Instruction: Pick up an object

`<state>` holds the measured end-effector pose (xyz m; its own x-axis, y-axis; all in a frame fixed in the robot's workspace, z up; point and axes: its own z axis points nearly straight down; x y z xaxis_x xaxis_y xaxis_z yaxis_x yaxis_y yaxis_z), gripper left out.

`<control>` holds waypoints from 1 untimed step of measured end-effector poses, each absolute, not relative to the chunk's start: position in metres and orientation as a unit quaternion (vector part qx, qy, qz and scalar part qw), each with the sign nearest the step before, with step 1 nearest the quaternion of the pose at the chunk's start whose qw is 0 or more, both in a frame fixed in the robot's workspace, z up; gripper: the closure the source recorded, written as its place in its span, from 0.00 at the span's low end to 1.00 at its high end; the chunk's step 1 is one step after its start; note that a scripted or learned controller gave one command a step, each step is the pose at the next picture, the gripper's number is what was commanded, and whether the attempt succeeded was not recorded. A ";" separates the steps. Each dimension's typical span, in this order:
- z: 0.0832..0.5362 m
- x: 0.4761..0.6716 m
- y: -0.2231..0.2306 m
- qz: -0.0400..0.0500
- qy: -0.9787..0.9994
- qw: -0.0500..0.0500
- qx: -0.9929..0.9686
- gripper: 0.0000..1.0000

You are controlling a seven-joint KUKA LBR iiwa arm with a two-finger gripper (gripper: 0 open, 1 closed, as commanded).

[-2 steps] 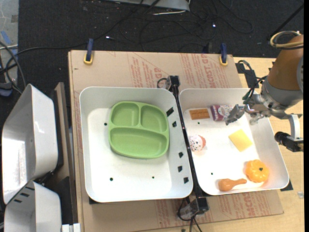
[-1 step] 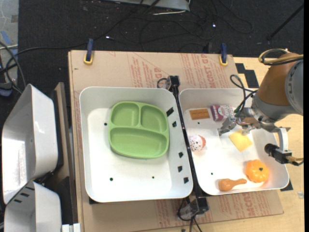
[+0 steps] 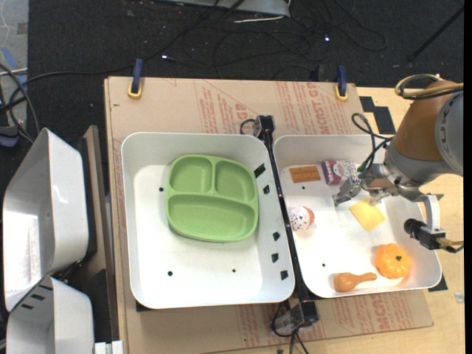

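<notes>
Landmark: the yellow block (image 3: 367,215), sitting mid-floor in the right bin (image 3: 431,277).

Gripper (image 3: 352,189) is low in the right bin, just up-left of the yellow block, arm (image 3: 424,135) coming in from above-right of it. One metal finger slants down toward the block's upper-left corner; very near, poss. touching, can't say for sure. Whether the fingers are apart or together I cannot tell — they blur into the wrist hardware & cables at this angle. Nothing visibly between them.

Other stuff rel. to the block:
- purple-and-white packet (image 3: 337,170): up-left, just beyond the gripper, by the bin's back wall.
- orange-brown card (image 3: 304,173): further left of that packet.
- small white ball w/ red marks (image 3: 301,217): well left, about level w/ the block.
- orange pumpkin-like toy (image 3: 391,261): below-right, near the front wall.
- orange gourd-shaped piece (image 3: 352,279): below, slightly left, by the front wall.
- green divided plate (image 3: 212,199): far left, in the left bin (image 3: 140,220).

Both bins sit on a cardboard sheet on the counter (image 3: 221,94).

Progress, my read: approach done, gripper at object height next to a likely target (block or packet). Grasp not confirmed, nothing lifted. All items rest on the bin floor. Left to do: close on smth, raise it clear.
</notes>
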<state>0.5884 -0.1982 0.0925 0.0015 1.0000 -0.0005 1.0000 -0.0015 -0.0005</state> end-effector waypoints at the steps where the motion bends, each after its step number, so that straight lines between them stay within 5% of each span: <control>1: 0.103 0.589 -0.198 0.000 -0.706 -0.001 -0.708 1.00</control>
